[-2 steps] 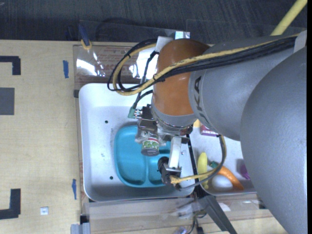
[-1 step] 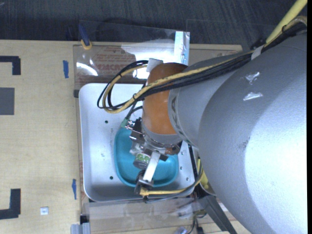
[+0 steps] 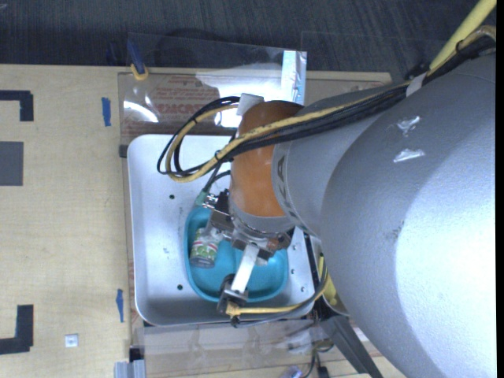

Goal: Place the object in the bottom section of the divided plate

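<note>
A blue divided plate (image 3: 198, 278) lies in the white bin (image 3: 151, 211), largely covered by the arm. On the plate's left part sits a small clear object with green markings (image 3: 206, 249). My gripper (image 3: 219, 220) hangs straight over the plate, just above and to the right of that object, close to it or touching it. The wrist and its orange band (image 3: 256, 164) hide most of the plate's dividers, so I cannot tell which section the object is in.
A clear plastic sheet (image 3: 213, 81) stands along the bin's far edge. Yellow and black cables (image 3: 185, 144) loop over the bin's upper left. The wooden bench (image 3: 63, 211) stretches out to the left of the bin.
</note>
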Robot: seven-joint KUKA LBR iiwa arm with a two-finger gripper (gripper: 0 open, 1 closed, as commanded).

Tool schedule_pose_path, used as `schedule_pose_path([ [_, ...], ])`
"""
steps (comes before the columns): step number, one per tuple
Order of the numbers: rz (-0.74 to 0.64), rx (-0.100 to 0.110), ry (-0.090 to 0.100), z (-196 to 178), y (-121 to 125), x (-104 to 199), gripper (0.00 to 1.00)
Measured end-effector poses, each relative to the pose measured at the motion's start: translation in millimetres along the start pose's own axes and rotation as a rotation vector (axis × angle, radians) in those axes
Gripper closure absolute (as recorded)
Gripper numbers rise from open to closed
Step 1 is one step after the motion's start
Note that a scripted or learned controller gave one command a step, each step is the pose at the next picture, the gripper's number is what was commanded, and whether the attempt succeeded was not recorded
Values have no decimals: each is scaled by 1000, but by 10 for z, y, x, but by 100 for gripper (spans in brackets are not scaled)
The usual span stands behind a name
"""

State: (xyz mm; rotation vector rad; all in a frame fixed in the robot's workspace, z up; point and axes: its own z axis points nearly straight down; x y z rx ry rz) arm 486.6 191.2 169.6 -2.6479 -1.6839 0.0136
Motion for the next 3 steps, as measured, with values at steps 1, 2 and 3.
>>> schedule_pose_path([
  [1,1,3,-2,-84,0,-9,100],
  [2,-188,-7,3,-457,838,92,100],
  [3,-191,-5,2,-449,829,98,0],
])
